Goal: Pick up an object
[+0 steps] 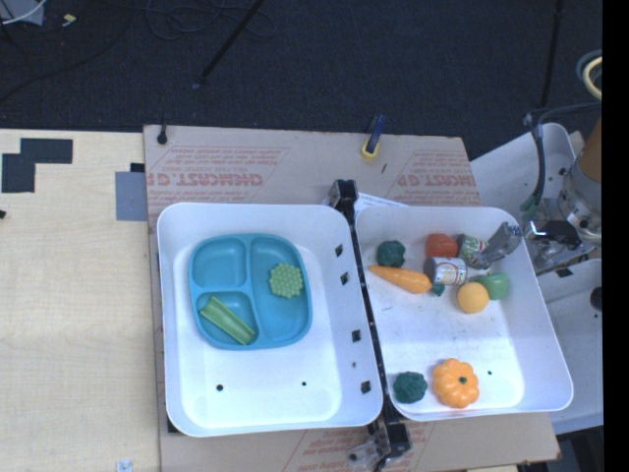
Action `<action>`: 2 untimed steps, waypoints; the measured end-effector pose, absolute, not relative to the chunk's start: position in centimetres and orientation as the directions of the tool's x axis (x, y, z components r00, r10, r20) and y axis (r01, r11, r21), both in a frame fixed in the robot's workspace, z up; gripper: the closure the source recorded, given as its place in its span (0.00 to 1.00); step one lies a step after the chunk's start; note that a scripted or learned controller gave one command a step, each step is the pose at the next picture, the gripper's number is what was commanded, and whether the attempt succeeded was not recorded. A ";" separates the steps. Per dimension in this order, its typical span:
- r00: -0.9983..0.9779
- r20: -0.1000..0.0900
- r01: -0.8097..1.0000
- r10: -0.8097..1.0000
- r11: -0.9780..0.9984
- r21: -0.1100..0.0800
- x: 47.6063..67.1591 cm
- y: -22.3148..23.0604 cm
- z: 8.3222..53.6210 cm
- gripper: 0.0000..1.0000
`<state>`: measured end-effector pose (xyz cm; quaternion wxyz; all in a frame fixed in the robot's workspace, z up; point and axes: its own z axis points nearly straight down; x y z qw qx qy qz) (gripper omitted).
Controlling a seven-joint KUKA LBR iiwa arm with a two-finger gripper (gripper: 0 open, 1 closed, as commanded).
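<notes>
The right bin [447,337] holds an orange carrot [400,278], a dark green broccoli head [391,254], a red piece [441,245], a small can [449,271], a yellow lemon [473,297] and a green ball [496,285]. An orange pumpkin [455,383] and a second broccoli piece [410,386] lie near its front edge. My gripper [494,246] reaches in over the bin's right rim, low beside the red piece and the can, just above the green ball. Nothing shows as lifted.
The left bin [256,391] bears a blue divided plate [200,264] with a round green piece [286,280] and a long green pod [227,321]. A black divider [356,293] runs between the bins. A blue-and-yellow clip [372,138] sits on the cardboard behind.
</notes>
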<state>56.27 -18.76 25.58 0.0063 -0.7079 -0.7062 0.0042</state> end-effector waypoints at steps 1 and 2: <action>0.000 0.001 1.000 1.000 0.000 -0.003 56.5 -18.7 26.3 0.00; -0.001 0.002 1.000 1.000 0.001 -0.008 56.8 -18.6 20.0 0.00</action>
